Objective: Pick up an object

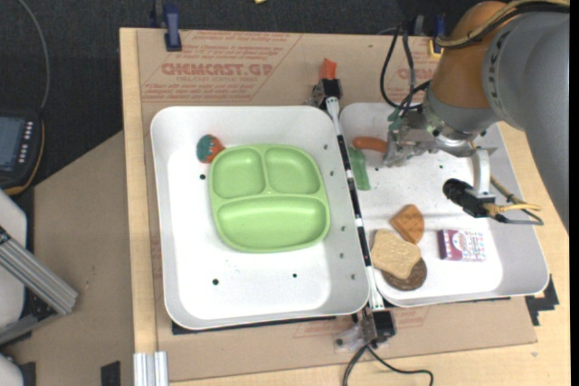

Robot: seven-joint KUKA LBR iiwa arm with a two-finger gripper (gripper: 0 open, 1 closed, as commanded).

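Orange carrot-like piece (368, 143) flat at right bin's (520, 280) upper left, beside green stick (360, 169).

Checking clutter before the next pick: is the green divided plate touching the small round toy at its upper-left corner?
Touching. Camera view shows the small round toy pressed against the green plate rim, no white bin floor between them.

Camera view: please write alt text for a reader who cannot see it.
A grey robot arm with an orange band lowers its gripper into the right white bin, near an orange carrot-shaped toy. That bin also holds a green stick, bread-like pieces and a purple packet; the left white bin holds a green divided plate.
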